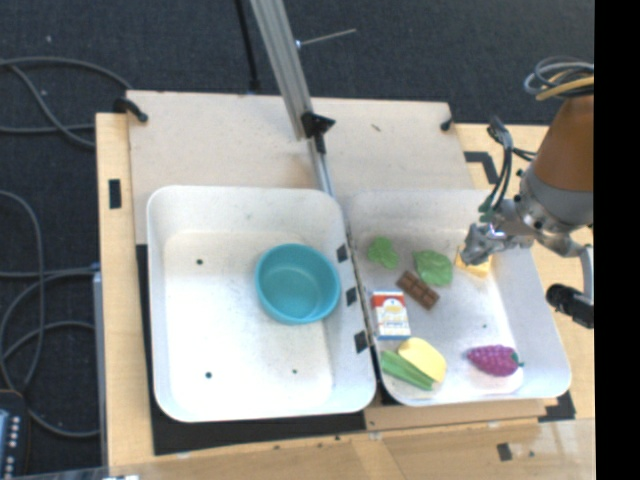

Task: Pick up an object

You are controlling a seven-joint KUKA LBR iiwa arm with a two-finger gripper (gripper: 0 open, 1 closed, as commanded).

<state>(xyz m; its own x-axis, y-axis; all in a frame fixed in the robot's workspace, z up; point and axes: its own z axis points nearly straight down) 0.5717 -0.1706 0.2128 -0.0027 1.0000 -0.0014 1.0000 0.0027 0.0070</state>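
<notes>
Gripper (481, 247) low in right bin (530, 368) — touching yellow object (476, 263); grasp state unclear.

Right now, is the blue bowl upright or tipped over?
Upright: the blue bowl shows its open mouth and inside, sitting flat in the left bin.

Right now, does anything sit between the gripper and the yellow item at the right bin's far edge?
Nothing visible does. The gripper is directly over the yellow item; the nearest neighbour, a green piece, lies beside it.
</notes>
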